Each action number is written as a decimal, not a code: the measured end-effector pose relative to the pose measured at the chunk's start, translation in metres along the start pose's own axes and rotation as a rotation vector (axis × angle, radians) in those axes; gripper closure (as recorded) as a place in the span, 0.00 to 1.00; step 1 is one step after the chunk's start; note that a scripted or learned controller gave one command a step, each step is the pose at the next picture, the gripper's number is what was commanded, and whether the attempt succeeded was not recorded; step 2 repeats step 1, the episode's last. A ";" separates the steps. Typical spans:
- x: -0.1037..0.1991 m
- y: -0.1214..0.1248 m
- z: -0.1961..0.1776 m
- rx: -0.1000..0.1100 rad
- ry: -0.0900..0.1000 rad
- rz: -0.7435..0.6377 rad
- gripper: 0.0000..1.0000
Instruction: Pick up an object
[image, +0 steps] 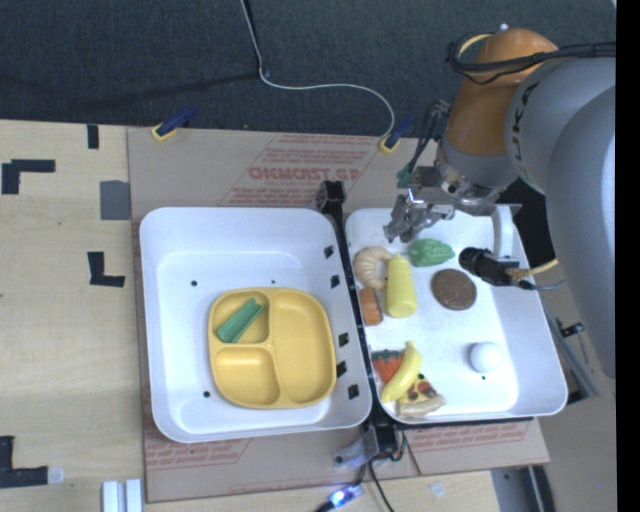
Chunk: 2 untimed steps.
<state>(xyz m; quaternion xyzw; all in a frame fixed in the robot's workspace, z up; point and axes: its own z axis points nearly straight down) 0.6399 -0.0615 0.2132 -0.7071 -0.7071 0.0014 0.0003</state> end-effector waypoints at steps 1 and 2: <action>0.004 -0.001 -0.002 -0.001 0.000 -0.001 1.00; 0.004 -0.001 -0.002 -0.001 0.000 -0.001 1.00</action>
